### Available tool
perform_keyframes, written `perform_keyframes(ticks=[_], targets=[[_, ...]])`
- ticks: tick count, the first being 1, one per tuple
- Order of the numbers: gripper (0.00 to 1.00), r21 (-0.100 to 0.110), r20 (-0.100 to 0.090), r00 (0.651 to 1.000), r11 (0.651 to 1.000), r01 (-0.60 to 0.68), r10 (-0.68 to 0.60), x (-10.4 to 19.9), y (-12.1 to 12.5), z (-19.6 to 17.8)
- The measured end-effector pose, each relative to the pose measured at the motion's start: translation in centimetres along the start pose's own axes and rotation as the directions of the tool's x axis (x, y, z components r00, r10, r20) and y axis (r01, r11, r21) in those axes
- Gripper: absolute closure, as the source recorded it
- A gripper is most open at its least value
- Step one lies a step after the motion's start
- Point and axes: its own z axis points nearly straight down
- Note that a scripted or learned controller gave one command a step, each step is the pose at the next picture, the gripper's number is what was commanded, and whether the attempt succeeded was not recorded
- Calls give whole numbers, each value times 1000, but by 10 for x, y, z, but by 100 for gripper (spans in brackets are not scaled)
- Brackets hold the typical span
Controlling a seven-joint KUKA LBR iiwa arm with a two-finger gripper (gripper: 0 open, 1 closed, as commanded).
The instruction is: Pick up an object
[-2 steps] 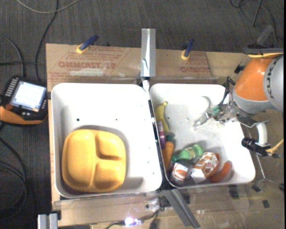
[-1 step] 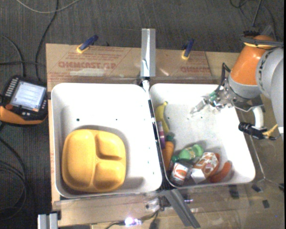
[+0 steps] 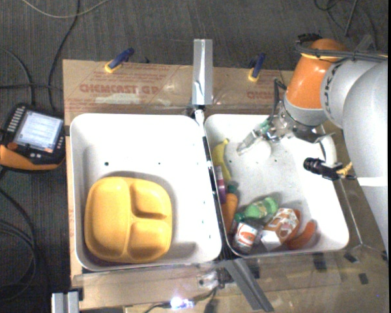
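Clutter fills the near end of the right white bin (image 3: 326, 237): a small green packet (image 3: 260, 208), a white and orange carton (image 3: 283, 222), a little jar with a red label (image 3: 246, 233), a red-orange sausage-shaped toy (image 3: 303, 235), and, along the bin's left wall, an orange plastic carrot (image 3: 229, 207) with a yellow banana-like piece (image 3: 220, 154) farther back. The left white bin (image 3: 78, 135) holds a yellow moulded tray with compartments (image 3: 128, 218). The grey arm with its orange band (image 3: 309, 83) reaches in from the right, and its gripper (image 3: 253, 139) hangs over the far, bare part of the right bin, just right of the yellow piece and well apart from the pile. Its two fingers (image 3: 244, 145) look slightly parted, with nothing between them. To my eye this is the approach step; nothing is grasped yet. The next move calls for choosing a target, most likely the yellow piece nearby, lining the fingers across it, then descending and closing.
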Motion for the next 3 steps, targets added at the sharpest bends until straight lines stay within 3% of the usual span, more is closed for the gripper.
perform_keyframes(ticks=[1, 2, 3], targets=[[0, 5, -6, 1000, 1000, -4, 4, -38, 0, 1], [0, 9, -4, 992, 992, 125, -125, -10, 6, -25], [0, 11, -5, 974, 974, -225, 225, -15, -23, -31]])
